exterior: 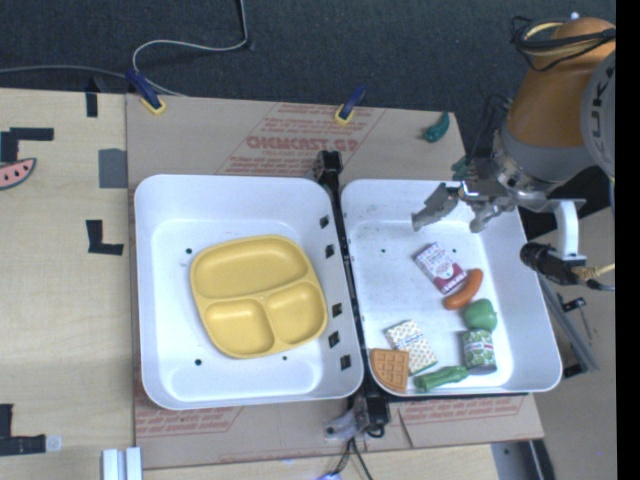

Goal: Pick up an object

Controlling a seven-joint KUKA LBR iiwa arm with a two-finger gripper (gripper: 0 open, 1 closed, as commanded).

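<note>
My gripper [459, 212] hangs over right bin [385, 203], fingers spread apart, nothing between them. Red-and-white packet [435, 265] lies just below, beside sausage [463, 289]. Approach step, I judge; next: descend, straddle packet, close.

Your bench [60, 298] is pale wood with black tape marks. A cardboard sheet [290, 138] lies on it, held by two yellow-blue clamps [150, 96] at its far edge. Two white bins [160, 268] sit side by side on the cardboard. A teal item [436, 126] rests near the far right corner.
</note>
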